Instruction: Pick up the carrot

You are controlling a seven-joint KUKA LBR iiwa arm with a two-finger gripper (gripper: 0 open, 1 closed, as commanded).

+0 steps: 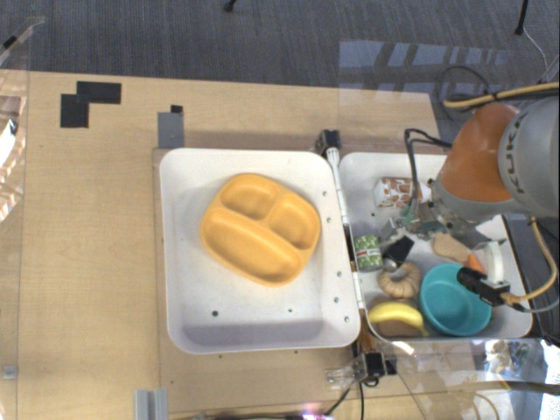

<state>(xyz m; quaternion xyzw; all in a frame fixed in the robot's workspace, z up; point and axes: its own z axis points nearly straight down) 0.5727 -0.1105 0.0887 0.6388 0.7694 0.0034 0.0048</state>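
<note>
Right bin [523, 324], near to far: banana [398, 316] at 7 o'clock; teal bowl [453, 299]; carrot [475, 261] at 3 o'clock, orange tip showing under the arm; gripper [418, 223] at centre, grip state cannot be told. Left bin [179, 261]: yellow divided plate [261, 227].

A grey robot arm [525, 160] with an orange band reached in from the right, bent downward at the wrist. Its gripper [409, 234] hung low, pointing left; whether its fingers were apart or together could not be seen
</note>
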